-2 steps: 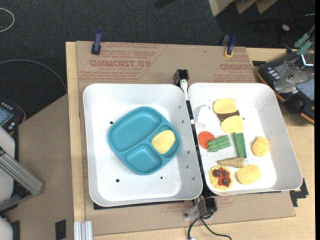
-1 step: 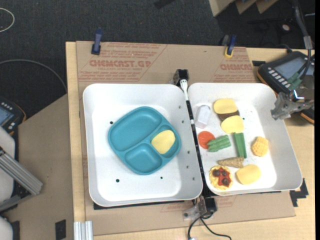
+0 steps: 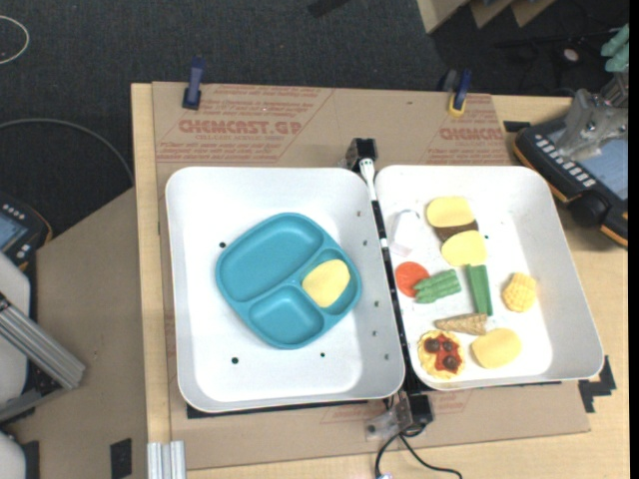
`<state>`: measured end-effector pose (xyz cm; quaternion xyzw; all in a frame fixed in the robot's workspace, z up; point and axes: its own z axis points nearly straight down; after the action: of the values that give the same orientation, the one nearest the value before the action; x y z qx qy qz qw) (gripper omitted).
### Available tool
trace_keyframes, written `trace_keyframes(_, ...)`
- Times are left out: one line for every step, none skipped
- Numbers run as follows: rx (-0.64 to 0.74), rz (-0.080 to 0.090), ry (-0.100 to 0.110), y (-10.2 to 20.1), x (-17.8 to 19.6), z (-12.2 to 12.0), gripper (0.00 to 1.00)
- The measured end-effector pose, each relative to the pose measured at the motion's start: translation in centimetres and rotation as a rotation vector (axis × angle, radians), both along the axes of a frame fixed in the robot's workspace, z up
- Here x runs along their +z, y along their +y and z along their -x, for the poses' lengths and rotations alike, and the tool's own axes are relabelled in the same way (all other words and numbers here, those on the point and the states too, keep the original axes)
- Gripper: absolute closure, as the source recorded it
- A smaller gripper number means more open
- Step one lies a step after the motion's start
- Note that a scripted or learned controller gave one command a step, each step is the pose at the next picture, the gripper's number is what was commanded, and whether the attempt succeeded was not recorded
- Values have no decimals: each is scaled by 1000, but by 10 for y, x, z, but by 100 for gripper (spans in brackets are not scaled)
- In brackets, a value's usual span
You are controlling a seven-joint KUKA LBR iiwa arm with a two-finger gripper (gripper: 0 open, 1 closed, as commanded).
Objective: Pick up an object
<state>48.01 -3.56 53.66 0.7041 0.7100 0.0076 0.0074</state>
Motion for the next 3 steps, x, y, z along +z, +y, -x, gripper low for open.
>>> trace_keyframes(-13,0,33,-34,-124,2,100)
trace_keyframes(2,-2,25,58,-135,1,100)
trace_keyframes(-15,2,33,6,-246,2,100)
